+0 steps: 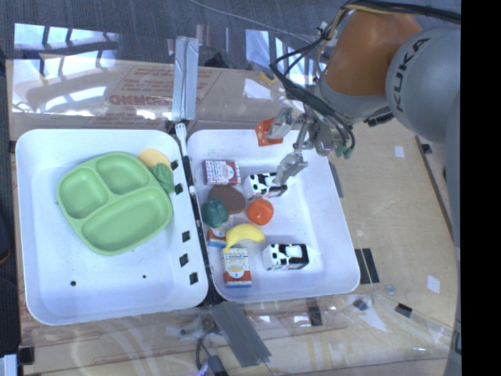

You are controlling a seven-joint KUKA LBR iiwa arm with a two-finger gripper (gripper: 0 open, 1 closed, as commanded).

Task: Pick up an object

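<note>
Well left of the end effector (283, 172), a green tray (116, 200) lies in the left bin (47, 288). Just left: a carton (221, 171), brown item (227, 198), orange ball (260, 211) and banana (244, 234). Directly at its tip stands the cow (264, 184), in the right bin (325, 233). Finger spread cannot be determined. Recommended: centre over the cow, descend vertically, close across its narrow width, avoid nudging the ball.
</note>
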